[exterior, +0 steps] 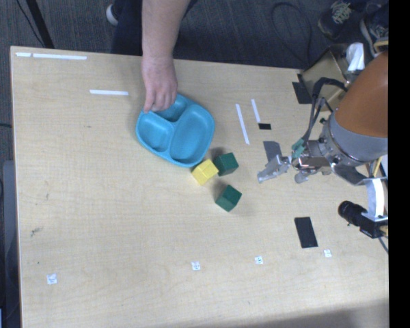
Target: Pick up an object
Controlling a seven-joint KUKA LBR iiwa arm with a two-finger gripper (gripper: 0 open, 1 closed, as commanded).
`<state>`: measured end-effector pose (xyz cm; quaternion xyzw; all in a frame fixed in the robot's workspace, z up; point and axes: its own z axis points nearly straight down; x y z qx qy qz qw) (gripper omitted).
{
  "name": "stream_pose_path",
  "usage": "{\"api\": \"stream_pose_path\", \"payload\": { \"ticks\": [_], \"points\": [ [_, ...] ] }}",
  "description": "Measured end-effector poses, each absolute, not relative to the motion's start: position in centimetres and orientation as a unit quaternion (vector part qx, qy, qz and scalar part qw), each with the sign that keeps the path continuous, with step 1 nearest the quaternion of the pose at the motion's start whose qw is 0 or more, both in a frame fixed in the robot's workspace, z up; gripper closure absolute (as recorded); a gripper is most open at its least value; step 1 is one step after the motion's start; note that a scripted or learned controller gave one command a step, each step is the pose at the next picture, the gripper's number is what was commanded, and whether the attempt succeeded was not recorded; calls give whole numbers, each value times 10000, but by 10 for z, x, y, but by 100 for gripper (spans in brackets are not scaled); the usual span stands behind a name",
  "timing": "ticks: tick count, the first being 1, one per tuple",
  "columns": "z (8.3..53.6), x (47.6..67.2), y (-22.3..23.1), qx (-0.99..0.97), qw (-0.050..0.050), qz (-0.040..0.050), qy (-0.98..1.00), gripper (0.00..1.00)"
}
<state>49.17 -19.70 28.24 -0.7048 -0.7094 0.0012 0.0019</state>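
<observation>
A yellow block [204,172] lies on the tan bench top, touching a dark green block [226,163] on its right. A second green block [228,198] sits a little below them. My gripper [270,161] hovers to the right of these blocks, pointing left, about a block's width from the nearest green one. Its two grey fingers [271,149] are spread apart and nothing is between them. The arm's orange band [369,94] shows at the right edge.
A blue divided tray [195,139] rests up-left of the blocks, with a person's hand [158,87] on its rim. White strips [242,123] and black tape patches [305,231] mark the bench. Cables and a black fixture [359,216] crowd the right side.
</observation>
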Motion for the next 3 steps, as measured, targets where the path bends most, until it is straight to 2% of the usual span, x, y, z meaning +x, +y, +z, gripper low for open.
{"api": "stream_pose_path", "payload": {
  "ticks": [1, 2, 3],
  "points": [
    [212, 536, -177, -6631, 20, 16, -7485, 0],
    [90, 561, -142, -6011, 23, 12, -7992, 0],
    [100, 561, -143, -5995, 29, 21, -8003, 100]
  ]
}}
